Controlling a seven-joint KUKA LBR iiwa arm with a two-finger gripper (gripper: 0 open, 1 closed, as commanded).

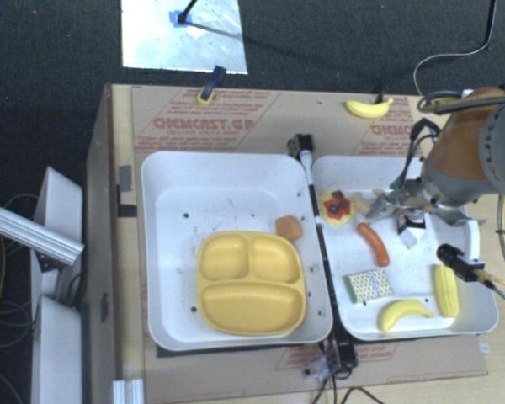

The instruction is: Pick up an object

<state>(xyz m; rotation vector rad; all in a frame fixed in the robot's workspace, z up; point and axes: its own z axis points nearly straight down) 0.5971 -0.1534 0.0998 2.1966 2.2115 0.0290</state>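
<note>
- In the right bin, a banana and a corn cob lay along the near edge, a patterned block just left of them.
- A sausage lay mid-bin, just below the gripper; whether its fingers were spread or closed could not be told.
- The left bin held a yellow divided plate.
- A second banana lay on the bench behind.
</note>
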